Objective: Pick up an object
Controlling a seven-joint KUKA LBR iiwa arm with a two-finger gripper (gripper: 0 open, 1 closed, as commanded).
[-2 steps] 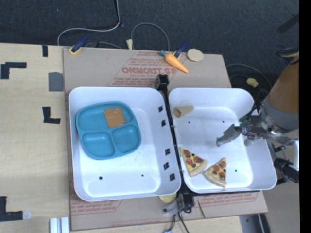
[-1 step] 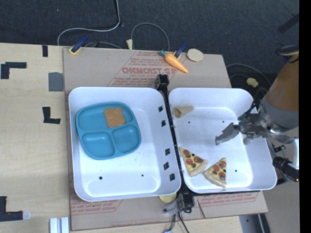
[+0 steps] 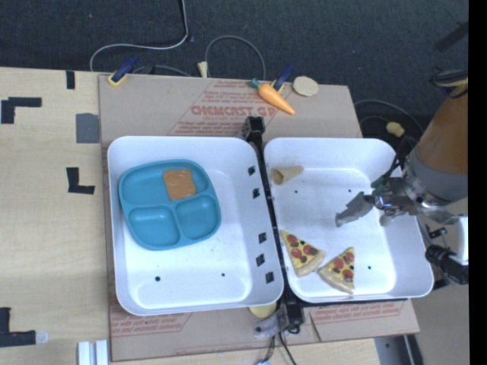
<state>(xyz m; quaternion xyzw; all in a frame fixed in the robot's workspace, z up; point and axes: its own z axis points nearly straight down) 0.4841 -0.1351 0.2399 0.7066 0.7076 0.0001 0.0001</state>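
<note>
Over right bin (image 3: 380, 154): pincer (image 3: 358, 211) state unclear, above pizza slices (image 3: 323, 258).

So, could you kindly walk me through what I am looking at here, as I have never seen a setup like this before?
This is one picture from a camera fixed above a workbench, looking down at a slant. On the bench sit two shallow white bins side by side. The left bin holds a blue divided plate with a brown toast-like piece in one compartment. The right bin holds two toy pizza slices near its front edge and a small beige piece near its back left corner. Behind the bins, on the cardboard, lie a toy carrot and a pale round piece. The machine on the right is a robot arm; its gripper, a two-finger claw, hangs over the right bin. Nothing sits between its fingers.
</note>
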